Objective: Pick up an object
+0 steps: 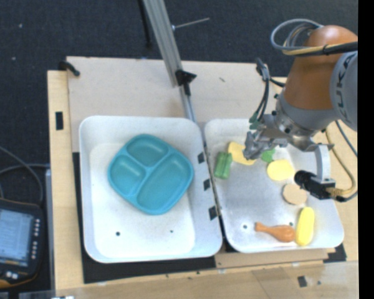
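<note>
One light, rigid yellow toy piece (pixel 239 152) under gripper (pixel 254 149); grip state indiscernible; grasp across narrow middle, likely slippery plastic.

Left bin (pixel 100 242): white, holding a turquoise sectioned plate (pixel 151 174). Right bin (pixel 249 229): white. Just left of the gripper (pixel 254 153): green block (pixel 222 166). Beneath it: pale yellow piece (pixel 238 152). Right of it: yellow lump (pixel 280 170), tan disc (pixel 293 195), yellow oblong (pixel 305 225), orange drumstick shape (pixel 277 231). Arm band (pixel 315 67): orange.
</note>
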Controlling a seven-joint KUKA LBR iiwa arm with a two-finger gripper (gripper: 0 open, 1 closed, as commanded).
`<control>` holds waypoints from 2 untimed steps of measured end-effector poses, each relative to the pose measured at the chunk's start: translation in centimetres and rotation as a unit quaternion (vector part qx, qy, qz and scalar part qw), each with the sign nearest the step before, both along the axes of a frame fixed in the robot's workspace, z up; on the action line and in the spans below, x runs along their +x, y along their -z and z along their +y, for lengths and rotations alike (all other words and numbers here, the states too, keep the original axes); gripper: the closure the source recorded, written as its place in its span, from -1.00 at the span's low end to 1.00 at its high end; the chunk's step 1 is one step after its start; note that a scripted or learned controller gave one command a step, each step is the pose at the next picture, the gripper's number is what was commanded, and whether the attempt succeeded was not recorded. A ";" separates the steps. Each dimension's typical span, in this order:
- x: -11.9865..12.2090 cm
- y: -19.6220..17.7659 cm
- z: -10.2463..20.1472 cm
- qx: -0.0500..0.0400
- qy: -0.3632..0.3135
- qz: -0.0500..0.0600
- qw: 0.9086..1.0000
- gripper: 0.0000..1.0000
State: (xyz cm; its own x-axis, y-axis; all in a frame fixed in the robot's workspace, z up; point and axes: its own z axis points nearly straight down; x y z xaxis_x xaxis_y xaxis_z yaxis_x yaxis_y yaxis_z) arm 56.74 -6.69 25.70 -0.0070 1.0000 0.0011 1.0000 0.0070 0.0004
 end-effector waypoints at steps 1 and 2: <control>0.5 0.5 4.2 0.000 0.000 0.002 1.000 1.00; 1.7 1.9 9.4 0.000 0.000 0.001 1.000 1.00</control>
State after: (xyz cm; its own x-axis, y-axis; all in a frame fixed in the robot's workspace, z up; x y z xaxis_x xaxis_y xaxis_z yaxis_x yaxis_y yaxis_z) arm 58.45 2.67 23.82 -0.0066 1.0000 0.0004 1.0000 0.0066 -0.0016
